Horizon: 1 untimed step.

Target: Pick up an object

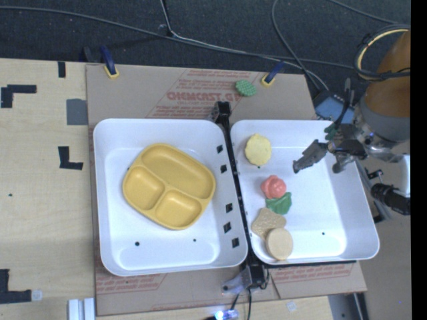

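The grey arm leans in from the right edge, its two-finger gripper (322, 157) spread open, holding nothing, above the right white bin (347, 205). A pale yellow round piece (257, 150) lies left of it, apart, mid-frame.

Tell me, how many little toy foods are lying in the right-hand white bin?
4, maybe 5. A yellow piece near the divider; a red one touching a green one mid-bin; a tan piece against a round cream piece at the front. Anything underneath is hidden.
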Motion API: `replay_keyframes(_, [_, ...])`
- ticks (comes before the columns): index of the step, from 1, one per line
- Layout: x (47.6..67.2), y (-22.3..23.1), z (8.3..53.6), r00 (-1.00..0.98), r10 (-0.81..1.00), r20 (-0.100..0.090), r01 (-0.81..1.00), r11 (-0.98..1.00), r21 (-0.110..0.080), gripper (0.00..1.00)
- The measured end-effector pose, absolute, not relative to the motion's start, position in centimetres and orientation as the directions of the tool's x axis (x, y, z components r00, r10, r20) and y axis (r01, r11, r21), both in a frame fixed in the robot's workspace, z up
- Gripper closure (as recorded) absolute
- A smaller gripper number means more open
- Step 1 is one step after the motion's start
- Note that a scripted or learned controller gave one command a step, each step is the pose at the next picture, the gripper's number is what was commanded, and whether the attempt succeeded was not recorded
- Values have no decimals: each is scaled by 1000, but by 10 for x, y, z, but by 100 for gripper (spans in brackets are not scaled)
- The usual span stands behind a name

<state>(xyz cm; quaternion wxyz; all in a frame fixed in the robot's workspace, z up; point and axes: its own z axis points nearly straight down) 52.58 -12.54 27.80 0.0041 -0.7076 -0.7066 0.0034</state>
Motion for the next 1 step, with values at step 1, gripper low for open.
replay_keyframes(1, [528, -125, 283, -1, 1000, 0, 1000, 1, -1, 0])
